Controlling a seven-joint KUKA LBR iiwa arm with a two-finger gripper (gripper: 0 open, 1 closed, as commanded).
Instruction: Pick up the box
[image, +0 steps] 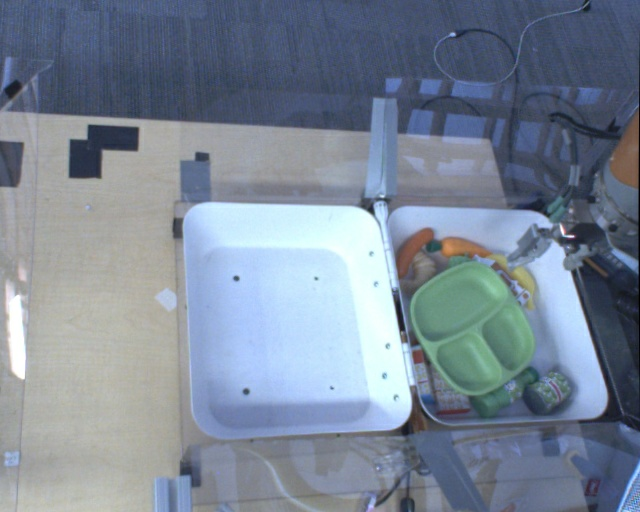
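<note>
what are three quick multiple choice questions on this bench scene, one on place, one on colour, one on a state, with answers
1. Where does the divided tray lie?
A. in the left bin
B. in the right bin
C. on the bare bench

2. What colour is that tray?
A. green
B. red
C. blue

3. How does the tray sit in its bin?
A. flat on the bin floor, by itself
B. standing on edge against the wall
C. tilted on top of other items

Answers:
1 B: it lies inside the right bin, below the hand.
2 A: its whole surface is light green.
3 C: the box at its near-left edge, a can and orange pieces stick out from beneath it.
</note>
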